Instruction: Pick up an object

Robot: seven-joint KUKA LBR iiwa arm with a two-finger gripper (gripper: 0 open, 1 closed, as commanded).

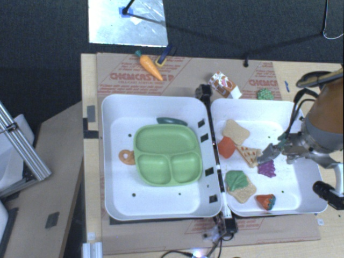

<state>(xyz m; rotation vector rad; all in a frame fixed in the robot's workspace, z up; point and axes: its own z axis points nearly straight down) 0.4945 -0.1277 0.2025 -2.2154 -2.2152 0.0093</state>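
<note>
My gripper [267, 154] hangs low over the right bin [301, 144], reaching in from the right. Its tip is just above a purple bunch of grapes [266, 169] and beside a waffle piece [249, 155]. Whether it touches either I cannot tell. The same bin holds a tan bread slice [235, 130], a red piece [226, 147], a sandwich with green lettuce [239, 183] and a strawberry [265, 201] near the front wall.
The left bin [115, 187] holds a green divided plate [165, 155], an orange ring [127, 157] and a dark green item [172, 121] behind the plate. Beyond the bins lie a carrot [150, 67], a small packet [224, 85] and a green broccoli piece [264, 94].
</note>
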